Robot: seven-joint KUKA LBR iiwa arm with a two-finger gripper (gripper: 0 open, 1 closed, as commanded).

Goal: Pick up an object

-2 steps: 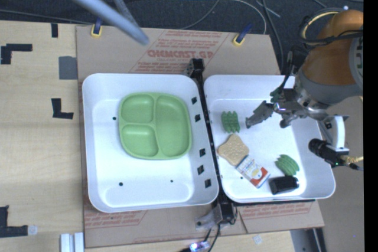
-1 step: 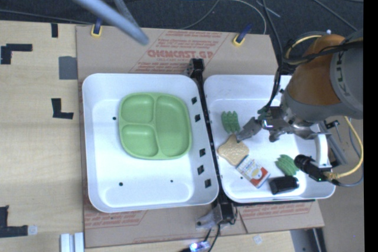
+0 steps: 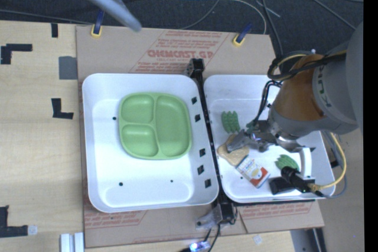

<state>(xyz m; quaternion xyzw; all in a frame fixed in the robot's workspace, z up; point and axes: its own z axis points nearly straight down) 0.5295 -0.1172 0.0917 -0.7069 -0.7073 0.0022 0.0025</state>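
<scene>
In the right bin (image 3: 295,87) my gripper (image 3: 239,142) is low, right at the upper edge of a tan, bread-like piece (image 3: 232,157). Whether it touches that piece I cannot tell. A ridged green piece (image 3: 230,121) lies just beyond the gripper, near the bin's left wall. A small red and white packet (image 3: 254,173) rests in front of the gripper. Another green piece (image 3: 287,161) sits to the right, partly under the wrist. The grey arm with its orange band (image 3: 298,104) covers the bin's right side.
The left bin (image 3: 94,144) holds a light green divided plate (image 3: 156,126). A black-clipped divider (image 3: 204,127) runs between the two bins. Both bins stand on a cardboard sheet (image 3: 171,50), with cables trailing behind it.
</scene>
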